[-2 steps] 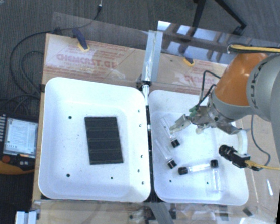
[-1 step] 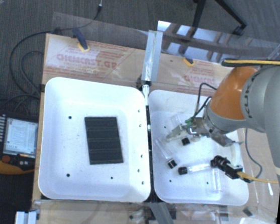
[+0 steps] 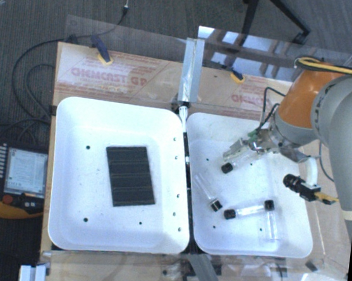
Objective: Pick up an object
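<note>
Gripper [image 3: 229,160] over right bin [image 3: 290,246]; I cannot tell how it is set.
Black pad [image 3: 130,175] lies in left bin [image 3: 64,218]; clear tubes [image 3: 249,210] near the gripper.

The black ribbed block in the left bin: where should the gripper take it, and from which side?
From above, across its two long edges near the middle. The black ribbed block lies flat and slightly turned, apart from the bin walls, so both long edges are free.
</note>
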`<action>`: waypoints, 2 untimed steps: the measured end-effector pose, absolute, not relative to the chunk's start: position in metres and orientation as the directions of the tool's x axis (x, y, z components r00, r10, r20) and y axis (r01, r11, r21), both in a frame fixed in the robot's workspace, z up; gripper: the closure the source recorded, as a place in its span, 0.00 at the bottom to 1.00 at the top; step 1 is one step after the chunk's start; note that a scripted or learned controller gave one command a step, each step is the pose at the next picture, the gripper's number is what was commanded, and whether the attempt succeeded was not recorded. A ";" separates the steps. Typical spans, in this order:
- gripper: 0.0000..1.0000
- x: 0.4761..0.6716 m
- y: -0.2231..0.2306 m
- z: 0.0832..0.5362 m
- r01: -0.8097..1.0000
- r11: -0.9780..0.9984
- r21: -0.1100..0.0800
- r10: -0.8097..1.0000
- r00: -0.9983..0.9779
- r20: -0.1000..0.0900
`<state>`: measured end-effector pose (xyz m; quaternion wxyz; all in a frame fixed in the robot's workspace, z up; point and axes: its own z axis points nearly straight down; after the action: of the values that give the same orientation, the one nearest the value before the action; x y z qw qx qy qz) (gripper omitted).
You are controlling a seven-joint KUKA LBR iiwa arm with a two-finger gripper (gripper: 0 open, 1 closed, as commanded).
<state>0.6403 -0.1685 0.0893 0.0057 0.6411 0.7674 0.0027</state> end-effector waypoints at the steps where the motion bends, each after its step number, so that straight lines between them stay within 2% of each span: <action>1: 1.00 0.641 -0.168 0.101 0.984 0.179 0.014 0.984 -0.179 -0.006; 2: 0.00 0.641 -0.168 0.101 0.984 0.179 0.014 0.984 -0.179 -0.006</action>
<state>0.6414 -0.1677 0.1007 0.0069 0.6408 0.7677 0.0034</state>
